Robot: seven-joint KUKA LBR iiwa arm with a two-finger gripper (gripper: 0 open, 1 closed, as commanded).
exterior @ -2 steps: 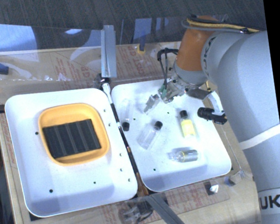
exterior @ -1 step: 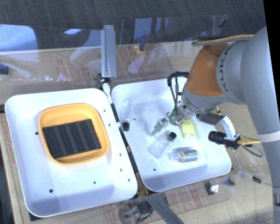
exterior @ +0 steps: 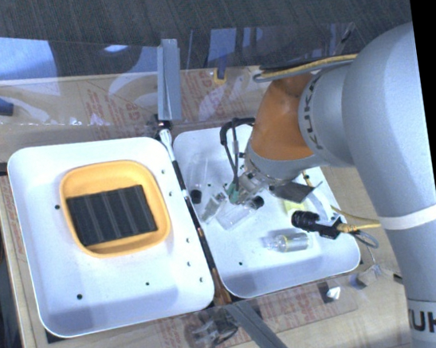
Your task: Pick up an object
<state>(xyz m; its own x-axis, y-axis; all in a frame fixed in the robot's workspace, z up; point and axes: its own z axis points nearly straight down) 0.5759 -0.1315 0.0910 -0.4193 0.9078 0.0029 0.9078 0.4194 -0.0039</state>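
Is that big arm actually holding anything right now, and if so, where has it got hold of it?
It cannot be told. The gripper is down among small clear items in the right bin, but the wrist hides its tips.

Arm (exterior: 373,131): KUKA iiwa, smooth rounded grey casing filling the right of the frame. Orange band (exterior: 279,124) above the wrist, centre right. Dark "KU" lettering on the grey link beside the band; further "KUK" lettering at lower right. Pale ring seam across the casing at right. Thin black cable (exterior: 226,140) looping left of the orange band. Gripper (exterior: 241,194): small, dark, metallic parts.
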